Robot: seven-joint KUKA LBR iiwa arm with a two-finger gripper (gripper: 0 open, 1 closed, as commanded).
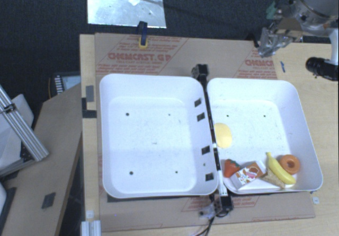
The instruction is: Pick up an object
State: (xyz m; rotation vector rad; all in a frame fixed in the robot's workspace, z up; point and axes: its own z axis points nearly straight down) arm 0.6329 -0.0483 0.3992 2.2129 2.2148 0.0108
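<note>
Bench: brown board [159,52] carrying two white bins side by side.
Left bin [106,123]: bare white floor.
Right bin [294,107]: pale yellow disc [223,136] by the divider; along the near wall a red piece [231,167], small printed packet [247,174], banana [279,168], orange ring [289,164] (packed close together).
End effector [269,45]: above the board beyond the right bin's far edge, gripping nothing; finger state cannot be told.

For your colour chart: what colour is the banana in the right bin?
Yellow; the banana shows best in the camera view.

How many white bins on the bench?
2, side by side: left bin, and right bin, which holds the objects near its front edge. None seems hidden.
</note>
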